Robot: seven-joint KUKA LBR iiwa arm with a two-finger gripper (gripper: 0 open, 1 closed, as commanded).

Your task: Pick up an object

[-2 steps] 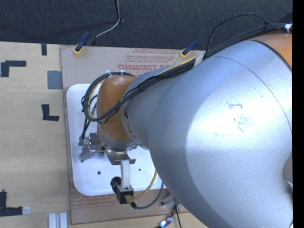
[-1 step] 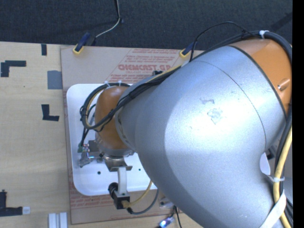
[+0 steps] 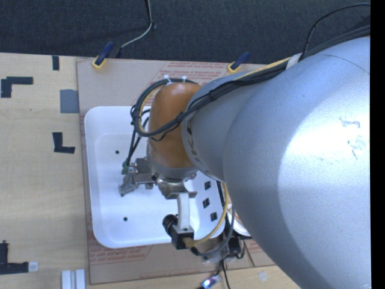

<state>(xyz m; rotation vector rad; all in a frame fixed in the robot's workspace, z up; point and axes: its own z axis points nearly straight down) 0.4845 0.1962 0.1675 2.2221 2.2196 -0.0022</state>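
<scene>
Progress looks slight: grey arm with orange band [image 3: 171, 125] hangs over the shallow white plastic bin [image 3: 99, 161] at centre-left; its gripper [image 3: 128, 182] is too hidden to read; no object to pick is discernible.

Bulky grey arm [image 3: 289, 155], orange band [image 3: 168, 125], black cables [image 3: 141, 110].

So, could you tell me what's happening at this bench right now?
The grey KUKA arm reaches in from the right and hangs low over the left white bin, its orange band above the wrist. The gripper sits down near the bin floor, but from this angle I can't tell whether it has anything. The arm covers much of the bin; on the bare floor I see just two small dark specks. The bins rest on a cardboard sheet held by clamps.
</scene>
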